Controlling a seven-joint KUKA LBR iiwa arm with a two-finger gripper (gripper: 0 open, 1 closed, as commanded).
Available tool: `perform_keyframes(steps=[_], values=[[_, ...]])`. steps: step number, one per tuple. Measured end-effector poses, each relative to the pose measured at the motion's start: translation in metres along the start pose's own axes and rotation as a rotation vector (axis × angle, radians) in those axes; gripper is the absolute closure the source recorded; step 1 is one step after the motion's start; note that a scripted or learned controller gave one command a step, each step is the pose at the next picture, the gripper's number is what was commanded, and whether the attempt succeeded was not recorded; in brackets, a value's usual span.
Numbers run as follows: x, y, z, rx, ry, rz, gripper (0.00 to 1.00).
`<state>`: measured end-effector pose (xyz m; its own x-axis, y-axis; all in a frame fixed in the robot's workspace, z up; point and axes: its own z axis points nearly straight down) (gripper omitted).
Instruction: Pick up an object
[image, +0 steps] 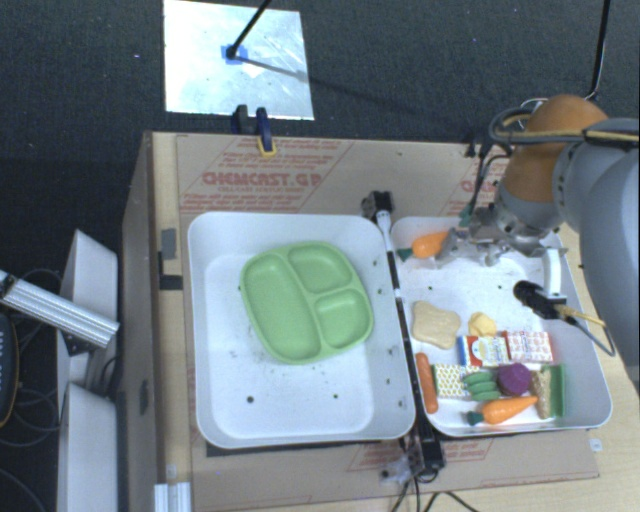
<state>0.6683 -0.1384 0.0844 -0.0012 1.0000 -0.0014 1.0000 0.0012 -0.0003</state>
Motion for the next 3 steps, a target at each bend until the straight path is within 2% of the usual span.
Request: perform_keyframes(steps=[3], values=[[0.026,-0.004,0.001,0.015,-0.008,0.000,0.00]])
